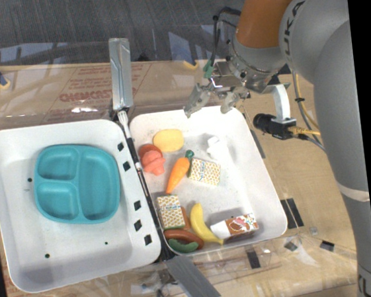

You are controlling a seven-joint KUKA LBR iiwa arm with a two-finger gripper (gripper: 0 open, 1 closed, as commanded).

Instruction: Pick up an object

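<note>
My gripper (212,103) hangs above the far edge of the right bin (261,169), its two fingers spread apart with nothing between them. Below it in that bin lie a yellow lemon-like fruit (168,140), a red-pink fruit (151,159), an orange carrot (178,172), a small patterned carton (204,171), a white object (214,146), a second small carton (171,212), a banana (203,223), a hot dog (182,241) and a red-and-white box (237,226).
The left bin (11,197) holds a teal divided plate (76,182). A grey divider bar (121,72) rises between the bins at the back. The arm's grey body fills the right side, with cables near the wrist.
</note>
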